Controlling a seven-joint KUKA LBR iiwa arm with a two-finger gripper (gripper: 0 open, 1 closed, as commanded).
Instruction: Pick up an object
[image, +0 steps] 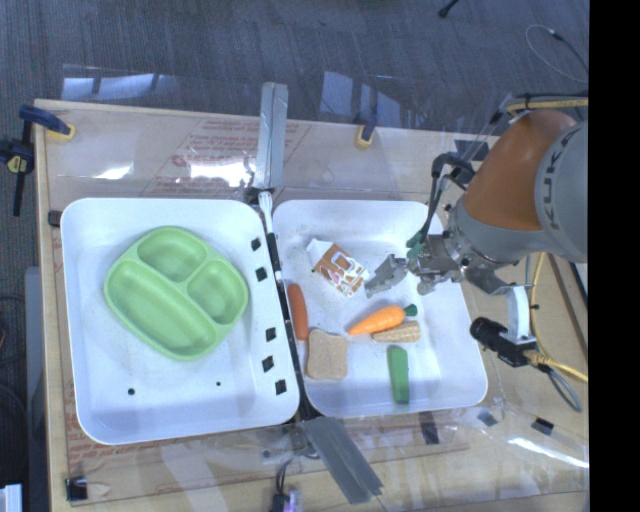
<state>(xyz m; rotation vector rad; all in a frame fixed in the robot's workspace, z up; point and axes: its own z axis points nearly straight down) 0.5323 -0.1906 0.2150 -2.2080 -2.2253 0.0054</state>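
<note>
While the claw (400, 272) hovers, the carrot (377, 321) lies just below.

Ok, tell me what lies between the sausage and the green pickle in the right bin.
In the camera view, the slice of bread lies between the sausage and the green pickle, on the right bin floor.
</note>
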